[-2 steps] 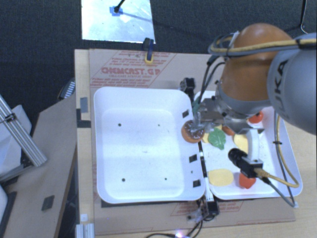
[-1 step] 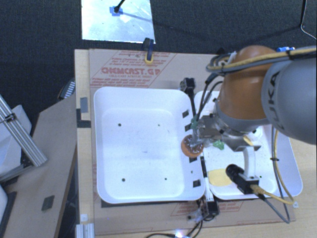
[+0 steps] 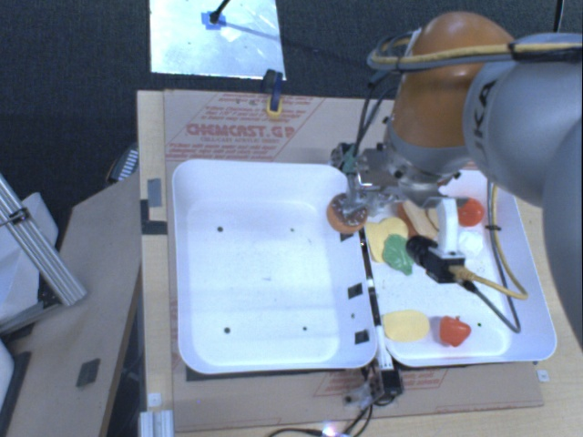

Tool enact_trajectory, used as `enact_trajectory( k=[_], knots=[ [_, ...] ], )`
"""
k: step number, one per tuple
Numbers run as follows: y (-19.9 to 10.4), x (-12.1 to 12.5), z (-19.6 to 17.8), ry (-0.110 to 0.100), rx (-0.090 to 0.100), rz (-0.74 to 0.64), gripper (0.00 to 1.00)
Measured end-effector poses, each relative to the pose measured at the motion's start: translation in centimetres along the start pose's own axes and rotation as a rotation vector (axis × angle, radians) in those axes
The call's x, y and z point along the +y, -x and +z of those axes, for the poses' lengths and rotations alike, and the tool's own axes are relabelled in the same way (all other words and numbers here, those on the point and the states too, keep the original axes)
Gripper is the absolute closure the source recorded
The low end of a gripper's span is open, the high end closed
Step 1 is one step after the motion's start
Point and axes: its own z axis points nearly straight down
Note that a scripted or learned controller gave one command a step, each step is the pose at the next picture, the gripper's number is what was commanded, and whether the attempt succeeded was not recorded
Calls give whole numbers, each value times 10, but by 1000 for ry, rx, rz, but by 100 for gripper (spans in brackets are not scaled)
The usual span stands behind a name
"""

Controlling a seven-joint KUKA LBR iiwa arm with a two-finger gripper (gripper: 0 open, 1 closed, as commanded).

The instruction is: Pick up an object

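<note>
While low over bin divider, frame centre: gripper point(image 3: 357, 198) at brown disc point(image 3: 345, 215). Finger opening, hold: cannot tell. Step: grasp attempt. Next: secure disc, lift straight.

robot lab: arm point(image 3: 510, 89), white bins point(image 3: 264, 271)

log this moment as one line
arm over right bin | gripper at cookie, bin divider | grasp unclear | left bin

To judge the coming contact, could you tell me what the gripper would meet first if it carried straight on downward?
Probably the round brown disc at the divide between the bins: the gripper sits right above it. Depth is unclear from this slant.
</note>
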Motion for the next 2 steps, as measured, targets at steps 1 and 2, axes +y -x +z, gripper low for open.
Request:
enact_trajectory(
  k=[1,2],
  knots=[
    [-61,-75,58,-18,2,-5,100],
    [-123,-75,30,-6,3,-6,100]
  ],
)
